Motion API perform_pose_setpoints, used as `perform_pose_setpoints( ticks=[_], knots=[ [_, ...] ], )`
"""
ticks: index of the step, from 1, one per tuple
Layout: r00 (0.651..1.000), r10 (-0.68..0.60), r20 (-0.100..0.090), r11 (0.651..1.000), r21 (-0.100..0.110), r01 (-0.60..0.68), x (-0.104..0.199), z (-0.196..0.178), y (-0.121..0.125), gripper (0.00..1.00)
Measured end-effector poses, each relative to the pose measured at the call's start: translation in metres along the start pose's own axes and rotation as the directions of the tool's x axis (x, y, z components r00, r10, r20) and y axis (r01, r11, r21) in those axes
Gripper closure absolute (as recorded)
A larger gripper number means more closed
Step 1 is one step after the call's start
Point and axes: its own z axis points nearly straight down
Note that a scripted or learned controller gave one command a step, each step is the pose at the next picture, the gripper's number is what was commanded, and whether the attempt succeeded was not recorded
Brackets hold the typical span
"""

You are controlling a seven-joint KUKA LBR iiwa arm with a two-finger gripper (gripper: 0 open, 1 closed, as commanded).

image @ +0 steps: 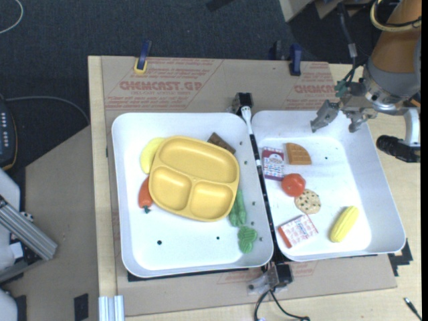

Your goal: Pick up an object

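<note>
White bins sit side by side on the counter, two of them. One yellow corn [344, 223] lies in the right bin [374, 179], tilted, its long side pointing up and right. One tomato [293, 184] and one cookie [307, 201] sit nearby. Above them, the end effector [339, 120] hangs spread wide, holding nothing.

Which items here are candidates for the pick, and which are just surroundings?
Pick candidates, right bin: tomato, cookie, corn cob, bread slice, two red-and-white packets.

Surroundings: yellow divided tray, green leafy toy, blue clamps.
</note>
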Motion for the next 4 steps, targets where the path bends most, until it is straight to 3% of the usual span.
perform_pose_setpoints(
  ticks=[1, 3, 4],
  knots=[
    [1.000, -0.003, 0.003, 1.000, -0.015, 0.003, 0.000, -0.009, 0.003, 0.00],
    [1.000, -0.002, 0.002, 1.000, -0.015, 0.002, -0.003, 0.104, 0.009, 0.00],
    [1.000, -0.004, 0.004, 1.000, -0.024, 0.004, -0.003, 0.088, 0.012, 1.00]
  ],
)
